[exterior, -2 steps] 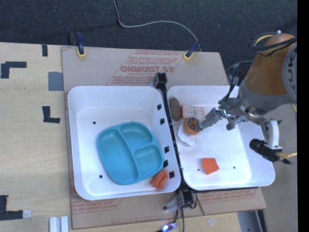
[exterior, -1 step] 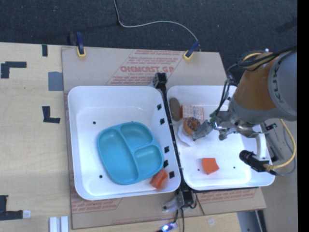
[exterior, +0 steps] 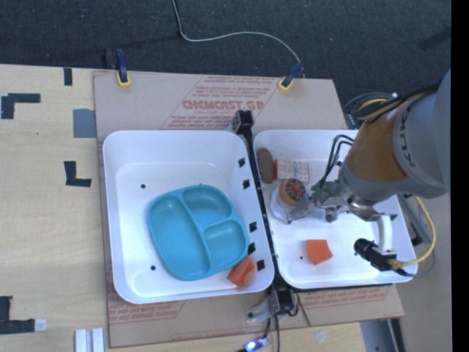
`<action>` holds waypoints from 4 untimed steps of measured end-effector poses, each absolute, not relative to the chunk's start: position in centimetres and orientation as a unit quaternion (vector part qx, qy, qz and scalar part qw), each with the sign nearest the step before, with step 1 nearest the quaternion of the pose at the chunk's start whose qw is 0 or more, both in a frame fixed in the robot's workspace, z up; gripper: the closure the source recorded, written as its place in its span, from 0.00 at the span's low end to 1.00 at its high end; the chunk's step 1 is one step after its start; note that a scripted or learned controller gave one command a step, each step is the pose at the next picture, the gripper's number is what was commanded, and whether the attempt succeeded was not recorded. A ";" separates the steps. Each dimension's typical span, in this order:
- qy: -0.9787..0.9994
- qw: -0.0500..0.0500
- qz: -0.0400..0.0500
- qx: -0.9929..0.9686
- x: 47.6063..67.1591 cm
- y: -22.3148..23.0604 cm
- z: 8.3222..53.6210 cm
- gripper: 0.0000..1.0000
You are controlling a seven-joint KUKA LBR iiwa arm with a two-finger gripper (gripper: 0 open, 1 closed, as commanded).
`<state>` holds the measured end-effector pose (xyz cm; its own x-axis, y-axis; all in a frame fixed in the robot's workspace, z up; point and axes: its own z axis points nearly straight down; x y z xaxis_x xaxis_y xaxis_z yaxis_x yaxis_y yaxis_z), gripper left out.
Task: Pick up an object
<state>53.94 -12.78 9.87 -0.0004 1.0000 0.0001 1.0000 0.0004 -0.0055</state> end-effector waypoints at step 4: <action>-0.707 -0.002 -0.001 -0.707 54.2 -13.2 20.1 1.00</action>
<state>54.23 -13.17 20.11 -0.0011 1.0000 -0.0010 1.0000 0.0011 0.0037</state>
